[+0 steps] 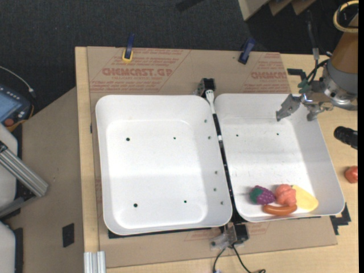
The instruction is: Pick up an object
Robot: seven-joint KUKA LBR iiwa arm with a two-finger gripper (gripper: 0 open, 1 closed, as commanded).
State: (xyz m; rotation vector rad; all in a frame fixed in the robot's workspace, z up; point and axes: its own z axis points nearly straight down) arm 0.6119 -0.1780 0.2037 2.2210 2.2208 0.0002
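Several toy foods lie bunched at the near right corner of the right bin (267, 152): a purple grape bunch (263, 195), an orange-red lumpy piece (286, 194), a yellow piece (306, 200) and a red-orange sausage shape (279, 210). My gripper (298, 110) hangs over the far right edge of that bin, well behind the toys. Its two grey fingers (285, 108) are spread apart with nothing between them.
The left bin (156, 161) sits beside the right one, a black divider strip (219, 147) between them. Both rest on a cardboard sheet (170, 67) held by clamps at the far edge. An orange object (351, 175) lies off the bench at right.
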